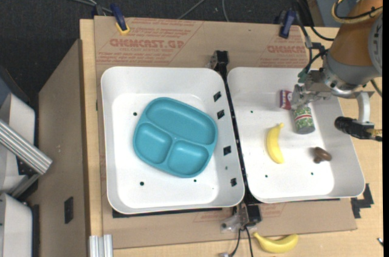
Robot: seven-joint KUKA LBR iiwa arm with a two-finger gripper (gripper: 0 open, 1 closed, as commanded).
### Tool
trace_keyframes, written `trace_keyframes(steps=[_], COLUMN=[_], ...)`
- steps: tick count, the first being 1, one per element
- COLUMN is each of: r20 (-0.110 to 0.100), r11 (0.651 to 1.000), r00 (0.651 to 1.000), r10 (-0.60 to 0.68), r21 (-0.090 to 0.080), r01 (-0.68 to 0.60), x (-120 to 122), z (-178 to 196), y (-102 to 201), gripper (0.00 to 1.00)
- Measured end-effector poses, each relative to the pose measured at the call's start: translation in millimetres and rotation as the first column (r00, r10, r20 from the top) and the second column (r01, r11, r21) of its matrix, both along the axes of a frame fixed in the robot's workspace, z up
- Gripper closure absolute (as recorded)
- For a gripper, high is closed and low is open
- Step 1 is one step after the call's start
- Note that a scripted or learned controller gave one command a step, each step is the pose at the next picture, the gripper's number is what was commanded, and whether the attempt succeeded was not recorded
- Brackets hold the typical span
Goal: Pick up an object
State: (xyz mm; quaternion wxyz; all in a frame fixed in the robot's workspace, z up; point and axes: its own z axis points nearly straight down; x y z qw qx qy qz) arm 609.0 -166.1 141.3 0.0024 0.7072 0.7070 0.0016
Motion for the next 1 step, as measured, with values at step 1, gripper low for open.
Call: trace_keyframes(steps=[1], r20=[0.003], r11=[1.0], r00=[1.0], r10=[0.002], r21=[-0.001], r01=[-0.002], x=[0.3], z=[65.5], y=[0.2], gripper=[1.0])
